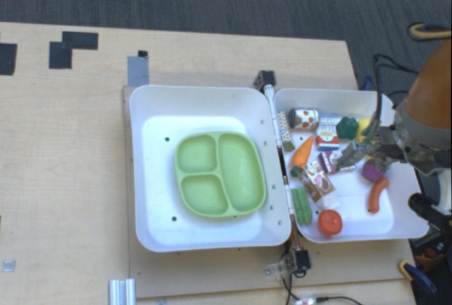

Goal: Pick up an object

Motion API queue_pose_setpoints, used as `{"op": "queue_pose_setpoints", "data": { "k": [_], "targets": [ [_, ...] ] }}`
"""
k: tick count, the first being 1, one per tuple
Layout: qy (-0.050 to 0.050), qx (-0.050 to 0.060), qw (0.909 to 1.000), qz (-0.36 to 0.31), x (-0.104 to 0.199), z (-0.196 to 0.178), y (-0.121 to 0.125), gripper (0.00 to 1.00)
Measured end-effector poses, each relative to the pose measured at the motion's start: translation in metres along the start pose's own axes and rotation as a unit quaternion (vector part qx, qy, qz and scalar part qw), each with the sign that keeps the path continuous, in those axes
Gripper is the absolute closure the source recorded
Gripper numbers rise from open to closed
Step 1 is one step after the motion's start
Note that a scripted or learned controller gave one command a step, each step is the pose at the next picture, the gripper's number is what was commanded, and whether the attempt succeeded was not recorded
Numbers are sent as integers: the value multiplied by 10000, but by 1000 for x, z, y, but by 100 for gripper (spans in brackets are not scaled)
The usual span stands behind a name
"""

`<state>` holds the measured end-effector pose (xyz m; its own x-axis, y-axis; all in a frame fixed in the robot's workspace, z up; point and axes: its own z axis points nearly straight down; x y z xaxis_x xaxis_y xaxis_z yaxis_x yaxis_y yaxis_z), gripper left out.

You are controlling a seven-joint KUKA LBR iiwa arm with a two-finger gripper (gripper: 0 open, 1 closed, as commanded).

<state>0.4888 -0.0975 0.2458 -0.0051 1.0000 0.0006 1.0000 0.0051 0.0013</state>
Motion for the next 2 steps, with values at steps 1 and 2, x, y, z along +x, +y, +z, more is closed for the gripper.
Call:
{"op": "queue_pose_setpoints", "data": {
  "k": [1,2],
  "targets": [
    [-5,-35,10000,14,-3,124,13,0],
    [13,-55,10000,4,-1,113,15,100]
  ]
}}
